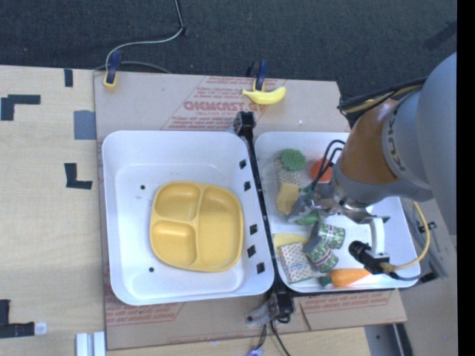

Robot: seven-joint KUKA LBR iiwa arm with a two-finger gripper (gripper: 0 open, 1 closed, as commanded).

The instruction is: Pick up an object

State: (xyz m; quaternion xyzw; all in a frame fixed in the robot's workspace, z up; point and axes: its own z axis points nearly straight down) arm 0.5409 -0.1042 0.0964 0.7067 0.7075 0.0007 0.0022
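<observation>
1. camera view, surfaces: two shallow white bins, smooth plastic with rounded corners, sit side by side on a sheet of brown cardboard printed with red lettering. a pale wood-grain bench top lies to the left, dark carpet beyond.
2. left bin: holds a yellow divided tray, glossy, rounded, three compartments, lying flat near the middle.
3. right bin: a crowded heap of small things. a green knobbly round piece near the top left; a yellow wedge-like block just below it; a speckled tan square pad near the bottom; an orange carrot-shaped toy along the bottom edge; a green-and-white patterned can, cylindrical, tilted, at the centre of the heap.
4. a small yellow banana-shaped toy lies on the cardboard above the bins, by a clamp.
5. arm: grey body with orange band reaches in from the right over the right bin.
6. pincer: the gripper is low in the heap, just above the patterned can and beside the yellow block. cannot tell how it is set, or whether it grips anything; the wrist hides the contact.
</observation>
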